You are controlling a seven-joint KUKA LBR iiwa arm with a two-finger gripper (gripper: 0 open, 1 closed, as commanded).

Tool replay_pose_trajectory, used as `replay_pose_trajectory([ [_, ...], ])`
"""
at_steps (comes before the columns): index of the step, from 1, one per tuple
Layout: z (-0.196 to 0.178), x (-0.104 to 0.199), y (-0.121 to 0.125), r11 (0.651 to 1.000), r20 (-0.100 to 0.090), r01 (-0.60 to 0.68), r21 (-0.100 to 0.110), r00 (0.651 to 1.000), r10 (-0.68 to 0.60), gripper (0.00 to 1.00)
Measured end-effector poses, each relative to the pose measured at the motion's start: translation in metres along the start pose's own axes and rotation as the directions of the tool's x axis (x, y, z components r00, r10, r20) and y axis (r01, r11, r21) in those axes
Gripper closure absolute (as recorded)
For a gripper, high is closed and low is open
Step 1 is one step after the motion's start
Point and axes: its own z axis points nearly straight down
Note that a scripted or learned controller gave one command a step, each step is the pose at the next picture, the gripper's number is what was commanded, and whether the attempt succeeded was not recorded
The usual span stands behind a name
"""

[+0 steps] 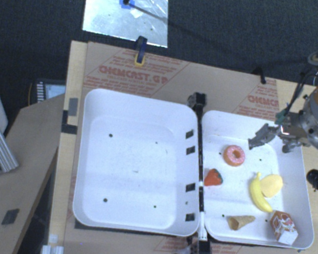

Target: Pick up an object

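**A:** Any readable text?
**B:** Red "CHEMCAST" print on the cardboard [134, 74], far up-left of the gripper [272, 145]. A second print sits just above the gripper, too blurred to read. I can't read the box [283, 226] label either.
**A:** Gripper state?
**B:** Fingers apart, nothing between them, over the right bin [307, 202].
**A:** Objects?
**B:** Donut [234, 155], a pink-iced ring, is just down-left of the gripper and not touching it. Strawberry [214, 178] is further that way. Banana [258, 194] touches lemon [272, 185] straight below. Cone [240, 222] is lowest.

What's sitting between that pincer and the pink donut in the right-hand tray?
Nothing. In the camera view, just a bare white stretch of the right bin separates the pincer from the pink donut.
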Motion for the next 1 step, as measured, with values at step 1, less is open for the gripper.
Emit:
replay_pose_trajectory([
  [1, 0.0357, 0.0493, -0.0012, 1.0, -0.002, 0.006, 0.001, 1.0, -0.006, 0.0],
])
